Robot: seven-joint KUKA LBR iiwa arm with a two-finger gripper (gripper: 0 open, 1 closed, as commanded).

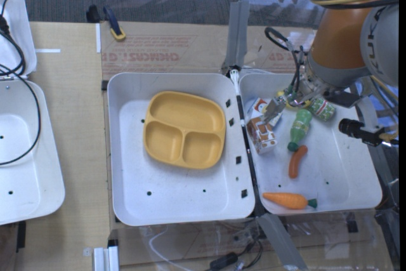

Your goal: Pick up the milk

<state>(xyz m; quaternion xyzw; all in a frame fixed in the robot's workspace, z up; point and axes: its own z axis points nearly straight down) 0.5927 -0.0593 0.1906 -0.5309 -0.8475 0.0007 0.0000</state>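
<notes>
The arm [346, 35] reaches in from three o'clock over the right bin [355, 190]; the left bin [127, 187] holds a yellow divided plate [184, 129]; the milk [260, 124] lies tipped at the right bin's nine o'clock wall; the gripper [276, 107], fingers spread, straddles its top corner, apparently for a grasp; green bottle [299, 127], sausage [297, 162] and carrot [288, 200] lie towards five o'clock.

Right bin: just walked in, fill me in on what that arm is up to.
The grey and orange arm has reached into the right bin, with its claw down at the milk carton, which lies near the bin's left wall. Whether it has gripped the carton is not clear. A green bottle, a sausage and a carrot lie nearby. The left bin holds a yellow divided plate.
</notes>
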